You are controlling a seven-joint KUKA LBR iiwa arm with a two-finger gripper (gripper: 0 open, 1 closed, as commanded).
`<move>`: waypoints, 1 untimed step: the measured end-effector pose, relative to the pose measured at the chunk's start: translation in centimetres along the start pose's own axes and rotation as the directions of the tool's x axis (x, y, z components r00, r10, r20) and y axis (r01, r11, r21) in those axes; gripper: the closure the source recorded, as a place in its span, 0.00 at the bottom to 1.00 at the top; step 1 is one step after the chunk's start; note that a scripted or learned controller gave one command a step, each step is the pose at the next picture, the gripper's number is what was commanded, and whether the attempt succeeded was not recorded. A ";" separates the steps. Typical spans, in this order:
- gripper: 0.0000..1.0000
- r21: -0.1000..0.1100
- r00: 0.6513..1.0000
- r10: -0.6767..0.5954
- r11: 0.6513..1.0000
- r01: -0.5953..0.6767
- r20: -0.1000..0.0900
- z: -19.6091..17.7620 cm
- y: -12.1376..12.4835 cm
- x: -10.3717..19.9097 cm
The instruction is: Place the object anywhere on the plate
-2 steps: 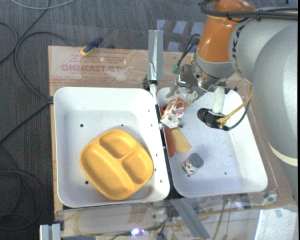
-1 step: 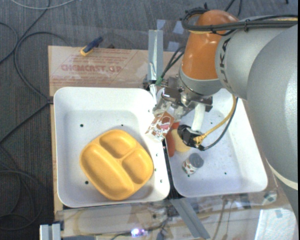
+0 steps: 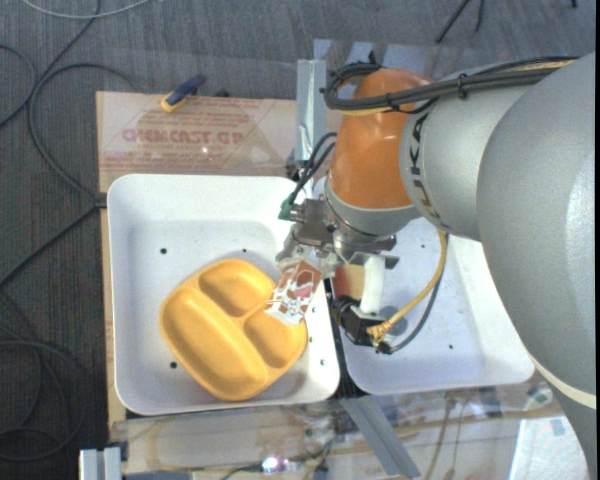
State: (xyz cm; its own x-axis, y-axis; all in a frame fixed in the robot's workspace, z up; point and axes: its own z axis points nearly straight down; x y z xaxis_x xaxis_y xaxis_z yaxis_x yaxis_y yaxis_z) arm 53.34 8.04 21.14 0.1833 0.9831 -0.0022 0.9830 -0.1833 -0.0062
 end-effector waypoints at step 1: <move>0.00 0.000 1.000 0.000 1.000 0.000 0.000 0.0 0.0 0.0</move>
